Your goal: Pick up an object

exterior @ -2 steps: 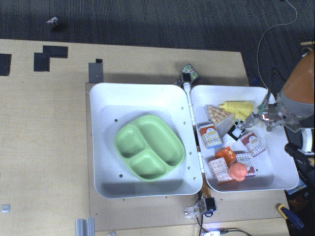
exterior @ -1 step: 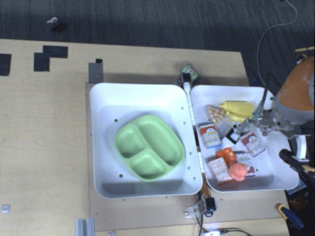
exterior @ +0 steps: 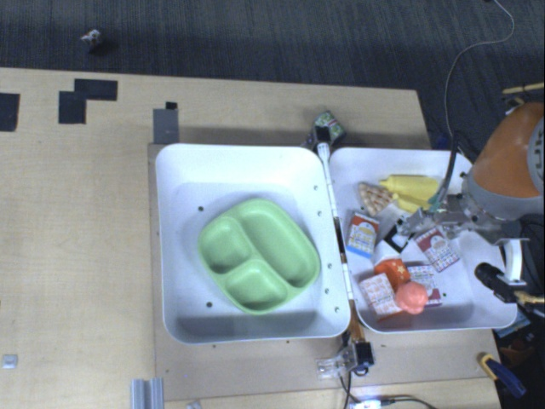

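Two shallow white bins sat side by side on the pale wooden bench (exterior: 77, 254). The left bin (exterior: 183, 313) held a green divided plate (exterior: 258, 253), lying flat near its middle and tilted a little toward the lower right. The right bin (exterior: 477, 309) held a clutter of small things: a yellow object (exterior: 409, 190) near its far side, a patterned wafer-like piece (exterior: 373, 197) just left of that, a small red and white carton (exterior: 361, 233) standing near the left wall, a second printed packet (exterior: 375, 292) lower down, a similar packet (exterior: 439, 250) toward the right, an orange-red object (exterior: 392, 270) between them, and a pink ball (exterior: 412, 297) touching the orange-red one on its lower right. The grey arm with its orange band (exterior: 511, 156) reached in from the right, over the right bin's upper right part. Its gripper (exterior: 407, 227) hung low above the clutter, between the yellow object and the packets, beside a small white and black item (exterior: 393, 237). The pictures were too blurred at the tip to tell how the gripper stood, and nothing could be seen clearly lifted in it. A small green and black thing (exterior: 327, 129) lay on the bench just beyond the gap between the bins.
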Motion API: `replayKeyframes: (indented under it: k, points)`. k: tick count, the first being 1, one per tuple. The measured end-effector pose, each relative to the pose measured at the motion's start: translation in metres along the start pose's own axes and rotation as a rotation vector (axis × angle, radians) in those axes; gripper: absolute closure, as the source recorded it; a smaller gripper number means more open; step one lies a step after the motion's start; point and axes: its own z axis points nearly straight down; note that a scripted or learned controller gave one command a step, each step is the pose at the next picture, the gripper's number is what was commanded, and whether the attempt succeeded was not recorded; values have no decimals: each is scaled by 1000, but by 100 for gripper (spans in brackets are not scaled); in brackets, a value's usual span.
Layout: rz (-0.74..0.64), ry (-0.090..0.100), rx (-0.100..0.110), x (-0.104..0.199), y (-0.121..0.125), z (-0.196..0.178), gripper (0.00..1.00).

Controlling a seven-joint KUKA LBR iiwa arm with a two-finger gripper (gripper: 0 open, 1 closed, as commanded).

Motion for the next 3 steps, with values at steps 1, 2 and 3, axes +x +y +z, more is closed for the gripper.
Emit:
replayKeyframes:
  k: [1, 2, 3]
  points:
    - [0, 1, -2, 8, -4, 1, 0]
    - [-2, 2, -13, 9, 0, -14, 100]
    - [-2, 2, -13, 9, 0, -14, 0]
